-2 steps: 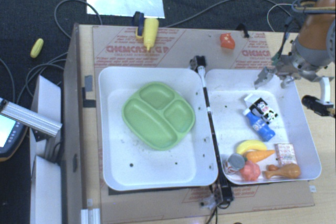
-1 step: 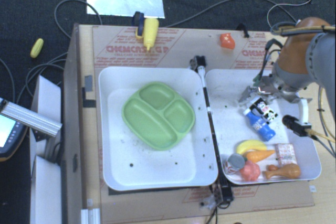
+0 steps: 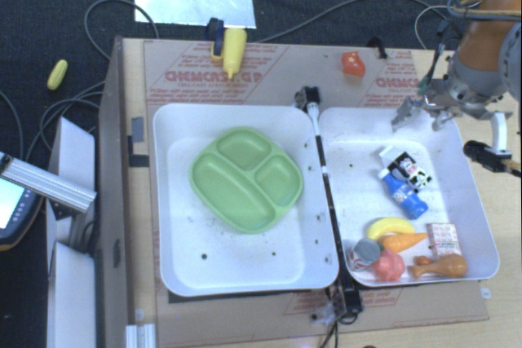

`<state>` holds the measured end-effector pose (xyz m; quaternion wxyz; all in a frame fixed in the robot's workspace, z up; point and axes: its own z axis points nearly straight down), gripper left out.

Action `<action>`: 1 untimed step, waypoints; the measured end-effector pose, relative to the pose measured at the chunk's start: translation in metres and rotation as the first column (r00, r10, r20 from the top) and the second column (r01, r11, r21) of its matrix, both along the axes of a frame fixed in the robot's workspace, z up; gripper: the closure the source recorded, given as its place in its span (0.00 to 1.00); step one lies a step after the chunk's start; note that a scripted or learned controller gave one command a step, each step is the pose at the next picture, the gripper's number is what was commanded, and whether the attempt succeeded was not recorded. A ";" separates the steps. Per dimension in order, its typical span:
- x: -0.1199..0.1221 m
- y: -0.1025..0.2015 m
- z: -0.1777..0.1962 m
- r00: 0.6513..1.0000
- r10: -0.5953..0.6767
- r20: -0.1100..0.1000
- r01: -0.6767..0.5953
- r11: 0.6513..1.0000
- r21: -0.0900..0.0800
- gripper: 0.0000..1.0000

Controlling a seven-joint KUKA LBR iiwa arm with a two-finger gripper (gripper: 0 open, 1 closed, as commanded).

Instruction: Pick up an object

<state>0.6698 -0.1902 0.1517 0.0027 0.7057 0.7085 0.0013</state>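
The right bin (image 3: 457, 151) holds a blue bottle (image 3: 405, 196) with a black-and-white toy (image 3: 408, 169) lying on its far end. Near the bin's front edge lie a banana (image 3: 390, 226), a carrot (image 3: 404, 241), a pink ball (image 3: 391, 266), a grey round piece (image 3: 367, 251), a brown drumstick (image 3: 440, 265) and a small pink-and-white box (image 3: 444, 236). My gripper (image 3: 418, 119) hangs over the far rim of the right bin, well behind the bottle. It is open, with nothing between its fingers (image 3: 400, 116).
A green divided plate (image 3: 247, 178) lies in the left bin (image 3: 183, 257). On the cardboard behind the bins sit a yellow bottle (image 3: 233, 50) and a small orange object (image 3: 352, 63). A black clamp (image 3: 308, 99) sits where the bins meet.
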 end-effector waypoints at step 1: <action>-0.021 0.013 -0.026 1.000 -0.002 -0.004 0.002 1.000 0.002 0.00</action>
